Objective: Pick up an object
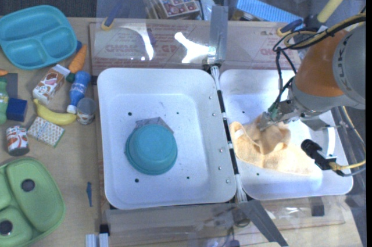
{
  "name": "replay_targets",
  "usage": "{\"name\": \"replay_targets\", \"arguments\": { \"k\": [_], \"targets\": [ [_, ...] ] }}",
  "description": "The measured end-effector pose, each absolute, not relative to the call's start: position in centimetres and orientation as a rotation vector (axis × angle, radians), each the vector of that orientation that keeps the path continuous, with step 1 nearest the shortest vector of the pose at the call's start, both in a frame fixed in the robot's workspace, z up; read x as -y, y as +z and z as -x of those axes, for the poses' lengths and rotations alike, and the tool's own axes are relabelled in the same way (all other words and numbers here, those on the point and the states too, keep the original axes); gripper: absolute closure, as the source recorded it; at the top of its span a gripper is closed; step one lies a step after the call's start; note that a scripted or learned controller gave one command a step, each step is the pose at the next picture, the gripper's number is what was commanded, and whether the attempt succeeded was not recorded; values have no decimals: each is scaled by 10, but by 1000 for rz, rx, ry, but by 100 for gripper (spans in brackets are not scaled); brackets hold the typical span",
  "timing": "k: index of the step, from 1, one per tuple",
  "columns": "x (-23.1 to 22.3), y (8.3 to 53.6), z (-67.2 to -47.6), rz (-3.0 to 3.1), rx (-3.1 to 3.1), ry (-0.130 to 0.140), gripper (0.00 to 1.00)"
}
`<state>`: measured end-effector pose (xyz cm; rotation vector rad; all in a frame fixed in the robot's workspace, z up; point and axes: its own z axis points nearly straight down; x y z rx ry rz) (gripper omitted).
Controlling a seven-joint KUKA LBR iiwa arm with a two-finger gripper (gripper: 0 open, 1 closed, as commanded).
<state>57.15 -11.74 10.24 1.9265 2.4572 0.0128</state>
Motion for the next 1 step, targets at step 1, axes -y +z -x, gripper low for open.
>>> {"name": "replay_targets", "arguments": {
  "k": [1],
  "targets": [
    [70, 225, -580, -2033, -2393, -1, 100]
  ]
}}
